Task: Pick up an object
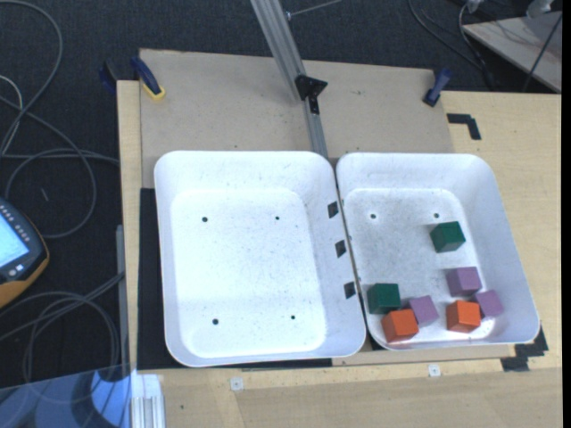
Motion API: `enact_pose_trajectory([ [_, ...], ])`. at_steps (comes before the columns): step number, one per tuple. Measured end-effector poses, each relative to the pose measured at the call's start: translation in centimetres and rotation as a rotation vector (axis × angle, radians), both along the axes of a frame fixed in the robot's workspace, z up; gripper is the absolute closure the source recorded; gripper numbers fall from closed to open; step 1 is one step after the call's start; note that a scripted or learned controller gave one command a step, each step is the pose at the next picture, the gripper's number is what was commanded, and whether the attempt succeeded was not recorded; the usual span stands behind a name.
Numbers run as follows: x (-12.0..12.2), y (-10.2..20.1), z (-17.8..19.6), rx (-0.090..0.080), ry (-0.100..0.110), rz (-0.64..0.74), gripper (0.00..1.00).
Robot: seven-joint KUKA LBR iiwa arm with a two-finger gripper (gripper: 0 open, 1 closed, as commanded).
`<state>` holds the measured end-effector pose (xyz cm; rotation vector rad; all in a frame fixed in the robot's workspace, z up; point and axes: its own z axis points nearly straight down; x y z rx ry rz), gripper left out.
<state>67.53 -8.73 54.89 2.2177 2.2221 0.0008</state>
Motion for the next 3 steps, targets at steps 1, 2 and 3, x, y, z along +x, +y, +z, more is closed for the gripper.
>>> enact_pose_trajectory([
  [1,-4.4,10.1,-3.8,0.004,0.006,0.007,0.0],
  [2,-0.9,9.8,0.4,0.0,-0.006,0.0,0.0],
  [3,0.2,15.9,-22.5,0.001,0.013,0.0,0.0],
])
